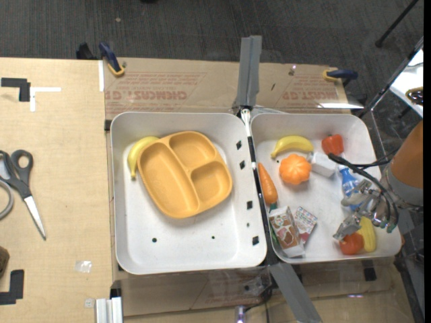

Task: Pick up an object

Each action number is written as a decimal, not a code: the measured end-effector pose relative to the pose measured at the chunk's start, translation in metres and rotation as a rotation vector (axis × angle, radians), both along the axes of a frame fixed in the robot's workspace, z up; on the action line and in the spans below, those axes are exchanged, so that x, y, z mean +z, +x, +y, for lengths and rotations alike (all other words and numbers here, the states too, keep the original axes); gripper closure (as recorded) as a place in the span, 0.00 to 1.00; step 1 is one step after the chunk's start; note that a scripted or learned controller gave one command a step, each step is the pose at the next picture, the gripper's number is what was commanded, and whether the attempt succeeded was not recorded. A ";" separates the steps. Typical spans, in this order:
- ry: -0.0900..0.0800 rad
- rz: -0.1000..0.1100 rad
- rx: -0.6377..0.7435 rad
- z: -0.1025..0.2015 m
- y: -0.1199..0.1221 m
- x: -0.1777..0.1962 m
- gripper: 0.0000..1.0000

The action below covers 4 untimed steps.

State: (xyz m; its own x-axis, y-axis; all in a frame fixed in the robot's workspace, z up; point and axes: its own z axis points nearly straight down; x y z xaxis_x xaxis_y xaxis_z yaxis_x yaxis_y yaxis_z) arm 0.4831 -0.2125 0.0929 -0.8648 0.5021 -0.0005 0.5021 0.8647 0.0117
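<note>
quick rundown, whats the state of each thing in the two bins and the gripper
orange three-compartment plastic plate: flat in left bin, nothing in it
yellow banana: left bin, tucked against plate's left rim
second yellow banana: right bin, lying flat
round orange fruit: resting just below that banana
orange carrot: lying along right bin's left wall
two small cartons: lying flat, side by side
gripper: low over right bin's near right corner, above a red item

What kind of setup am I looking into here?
Likely a lab bench for robot picking trials: two white bins on taped cardboard, toy food such as a banana, scissors alongside.
</note>
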 end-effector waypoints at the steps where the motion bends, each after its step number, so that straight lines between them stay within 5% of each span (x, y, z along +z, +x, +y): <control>1: -0.002 0.000 0.033 -0.001 0.000 0.000 0.00; 4: 0.000 0.000 0.001 0.000 0.000 0.000 0.00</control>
